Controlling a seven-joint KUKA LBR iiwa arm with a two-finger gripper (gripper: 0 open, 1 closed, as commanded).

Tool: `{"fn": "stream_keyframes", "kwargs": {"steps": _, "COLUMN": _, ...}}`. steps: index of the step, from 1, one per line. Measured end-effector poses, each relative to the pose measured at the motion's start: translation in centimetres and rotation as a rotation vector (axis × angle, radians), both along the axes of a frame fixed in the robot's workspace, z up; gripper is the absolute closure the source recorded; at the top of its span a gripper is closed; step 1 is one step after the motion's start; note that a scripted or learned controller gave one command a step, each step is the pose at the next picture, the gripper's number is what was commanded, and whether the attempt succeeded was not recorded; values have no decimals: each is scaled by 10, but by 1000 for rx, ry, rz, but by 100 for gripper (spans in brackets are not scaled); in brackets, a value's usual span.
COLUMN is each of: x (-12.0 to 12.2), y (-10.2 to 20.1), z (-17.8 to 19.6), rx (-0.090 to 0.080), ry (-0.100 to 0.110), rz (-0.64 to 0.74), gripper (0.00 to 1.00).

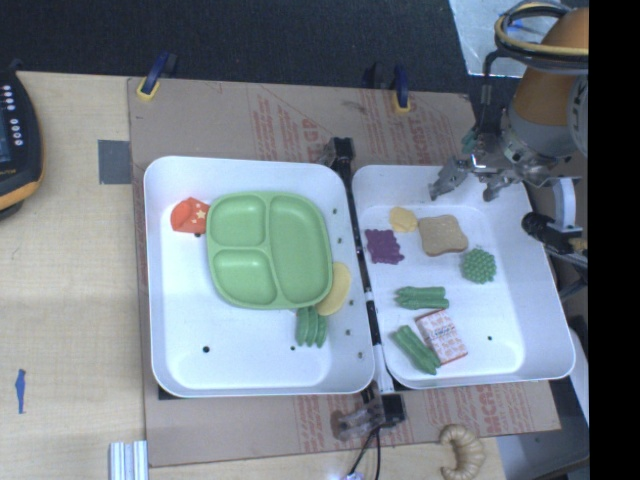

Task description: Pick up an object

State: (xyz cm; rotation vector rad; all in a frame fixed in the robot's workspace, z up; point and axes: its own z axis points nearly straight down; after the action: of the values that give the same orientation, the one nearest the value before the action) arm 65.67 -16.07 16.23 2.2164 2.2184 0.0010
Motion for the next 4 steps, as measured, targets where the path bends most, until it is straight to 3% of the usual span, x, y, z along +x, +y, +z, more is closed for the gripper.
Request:
{"fn": "stream_keyframes", "kwargs": {"steps": 1, "x": -51, "y": -6, "z": -66, "rx": 4, "ry": 15, "rz": 2, "gripper": 0}}
{"fn": "stream_keyframes", "kwargs": {"steps": 2, "x": -11, "y": -3, "z": -70, "rx": 3, "ry": 4, "rz": 4, "gripper": 0}}
{"fn": "stream_keyframes", "kwargs": {"steps": 3, "x": -84, "y": -42, "z": -71, "rx": 4, "ry": 14, "rz": -1, "gripper": 0}}
{"fn": "stream_keyframes", "kwargs": {"steps": 4, "x": -81, "y": -41, "z": -59, "rx": 2, "ry": 9, "rz": 5, "gripper": 100}}
